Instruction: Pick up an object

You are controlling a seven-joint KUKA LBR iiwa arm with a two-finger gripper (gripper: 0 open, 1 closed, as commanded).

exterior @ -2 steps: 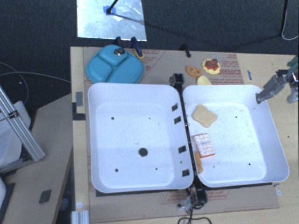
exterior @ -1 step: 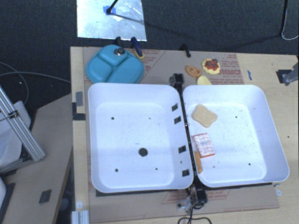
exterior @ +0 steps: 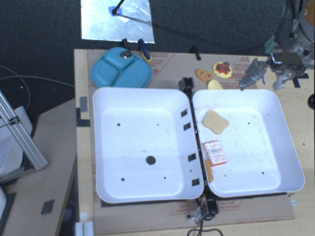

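Note:
In the right bin [exterior: 275, 132] a tan slice of toy bread [exterior: 215, 121] lies near the back left. A small red-and-white packet [exterior: 214, 153] lies in front of it, by the bin's left wall. A thin orange stick [exterior: 209, 170] lies just below the packet. My gripper [exterior: 265, 79] hangs over the back rim of the right bin, near its right corner. Its two grey fingers [exterior: 251, 74] are spread apart with nothing between them. It is well to the right of and behind the bread.
The left bin [exterior: 108, 132] holds a small dark disc [exterior: 150, 160]. Behind the bins lie a blue compartment tray [exterior: 121, 69], a pretzel-like toy [exterior: 203, 74], a small toy pizza [exterior: 222, 69] and a yellow piece [exterior: 214, 84]. A metal sheet [exterior: 117, 13] lies on the floor.

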